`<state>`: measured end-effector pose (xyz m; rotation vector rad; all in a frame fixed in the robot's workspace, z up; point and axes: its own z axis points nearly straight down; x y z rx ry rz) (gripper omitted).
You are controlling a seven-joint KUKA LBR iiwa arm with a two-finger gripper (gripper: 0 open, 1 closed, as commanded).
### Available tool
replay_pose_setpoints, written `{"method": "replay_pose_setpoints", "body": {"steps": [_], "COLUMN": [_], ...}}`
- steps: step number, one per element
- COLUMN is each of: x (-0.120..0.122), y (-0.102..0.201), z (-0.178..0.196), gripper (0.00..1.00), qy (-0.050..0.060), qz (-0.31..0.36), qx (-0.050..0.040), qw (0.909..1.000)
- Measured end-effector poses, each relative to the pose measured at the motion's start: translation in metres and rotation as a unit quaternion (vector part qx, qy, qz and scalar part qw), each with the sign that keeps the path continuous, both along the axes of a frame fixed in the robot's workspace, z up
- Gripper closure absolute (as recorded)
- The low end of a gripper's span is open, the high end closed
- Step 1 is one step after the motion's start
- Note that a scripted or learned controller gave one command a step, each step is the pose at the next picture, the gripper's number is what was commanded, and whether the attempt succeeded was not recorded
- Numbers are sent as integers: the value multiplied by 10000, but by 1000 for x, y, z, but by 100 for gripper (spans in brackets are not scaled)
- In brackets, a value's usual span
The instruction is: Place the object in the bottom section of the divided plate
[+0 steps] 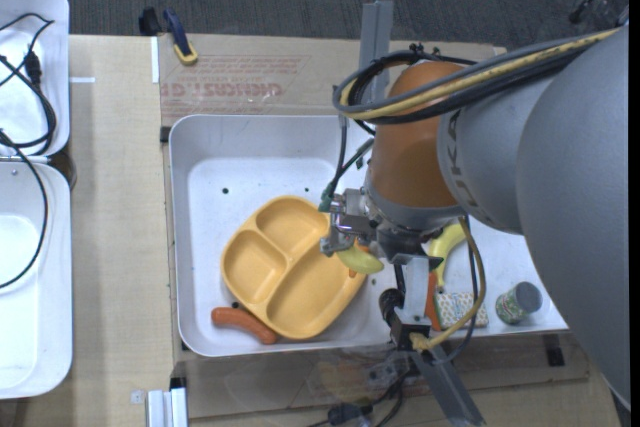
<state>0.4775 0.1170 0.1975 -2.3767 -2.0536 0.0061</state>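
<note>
You are looking at the grey arm with the orange band point(415, 150) reaching in from the right and hanging over the right part of the white shallow bin point(200, 215). Its gripper point(352, 250) is sitting just above the right edge of the yellow-orange plastic divided plate point(285, 267), and a small yellow-green curved object point(360, 261) is showing at the gripper's tip, right at the plate's rim; whether it is actually being held, you cannot tell from this angle. The plate is lying in the bin's lower middle, its three sections facing up. An orange-red sausage-shaped toy point(243, 322) is lying in the bin just beside the plate's lower left edge. A yellow banana-shaped toy point(448, 243) is peeking out to the right of the wrist, with a patterned flat pad point(462, 309) and a small green-lidded can point(518, 302) lying further right.
</note>
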Motion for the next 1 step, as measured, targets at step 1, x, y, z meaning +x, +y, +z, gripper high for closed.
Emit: {"method": "replay_pose_setpoints", "body": {"steps": [1], "x": [0], "y": [0], "z": [0], "gripper": [0], "qy": [0], "qz": [-1], "qx": [0], "qw": [10000]}}
